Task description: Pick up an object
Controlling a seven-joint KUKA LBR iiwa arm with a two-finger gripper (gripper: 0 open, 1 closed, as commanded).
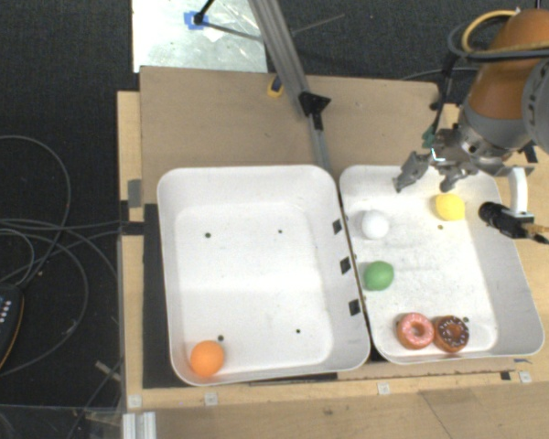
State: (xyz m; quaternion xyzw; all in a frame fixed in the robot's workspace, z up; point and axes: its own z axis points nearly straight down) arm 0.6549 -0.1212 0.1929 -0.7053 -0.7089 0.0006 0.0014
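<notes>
My gripper (429, 180) hangs over the far edge of the right bin (503, 273), its two grey fingers spread apart with nothing between them. A yellow ball (449, 208) lies just below the right finger, apart from it. A white ball (374, 225) rests to the lower left of the gripper. Farther toward the front sit a green ball (378, 275), a pink-frosted doughnut (414, 330) and a chocolate doughnut (452, 334) side by side. An orange ball (206, 358) lies in the front left corner of the left bin (247, 190).
A grey pole (288, 62) slants across the brown bench behind the bins. Black clips (345, 265) mark the seam between the two bins. A black fitting (499, 216) on the arm overhangs the right bin's right rim. Cables lie on the floor at left.
</notes>
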